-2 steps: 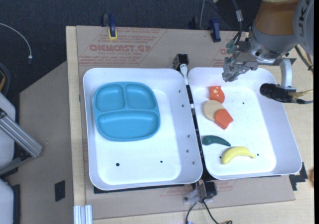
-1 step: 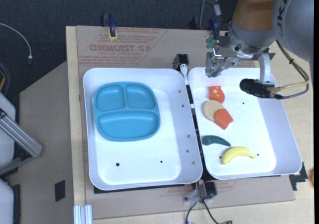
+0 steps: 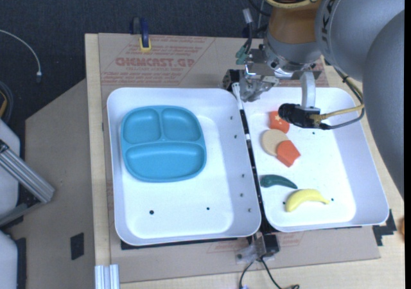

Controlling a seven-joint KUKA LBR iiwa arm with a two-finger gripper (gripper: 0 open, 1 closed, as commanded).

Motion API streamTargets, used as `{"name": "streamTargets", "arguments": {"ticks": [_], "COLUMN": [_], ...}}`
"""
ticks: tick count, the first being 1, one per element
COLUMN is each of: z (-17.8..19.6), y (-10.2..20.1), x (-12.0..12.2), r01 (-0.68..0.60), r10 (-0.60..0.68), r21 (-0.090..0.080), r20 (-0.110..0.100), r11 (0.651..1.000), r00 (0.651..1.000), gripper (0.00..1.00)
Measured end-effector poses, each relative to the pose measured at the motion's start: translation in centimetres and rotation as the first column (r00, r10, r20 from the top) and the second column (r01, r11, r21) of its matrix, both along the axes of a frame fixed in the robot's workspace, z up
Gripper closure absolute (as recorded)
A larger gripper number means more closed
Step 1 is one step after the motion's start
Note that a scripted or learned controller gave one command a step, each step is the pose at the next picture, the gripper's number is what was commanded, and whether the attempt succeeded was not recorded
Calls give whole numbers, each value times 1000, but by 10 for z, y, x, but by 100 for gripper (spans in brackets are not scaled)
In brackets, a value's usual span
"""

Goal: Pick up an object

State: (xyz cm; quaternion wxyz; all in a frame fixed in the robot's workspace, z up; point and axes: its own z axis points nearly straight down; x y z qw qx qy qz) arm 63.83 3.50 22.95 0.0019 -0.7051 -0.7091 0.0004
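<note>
The arm (image 3: 359, 18) (its grey bulk) runs off the right edge.

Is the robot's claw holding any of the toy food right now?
No. The gripper sits above the bins' top edge with nothing between its fingers; the banana and other pieces lie loose in the right bin.

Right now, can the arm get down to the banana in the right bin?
Probably yes. The banana lies alone near the front of the right bin, apart from the green pepper, with nothing over it. The gripper sits at the bin's back edge, so it must travel forward.
</note>
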Motion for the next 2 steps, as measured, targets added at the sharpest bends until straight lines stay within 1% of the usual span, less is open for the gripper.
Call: {"name": "streamTargets", "arguments": {"ticks": [1,2], "z": [6,6], "y": [54,50], "x": [9,9], "r01": [0,4], "r10": [0,-4], "r21": [1,-2], "r20": [6,5], "r11": [1000,1000], "r00": [1000,1000], "gripper": [100,0]}}
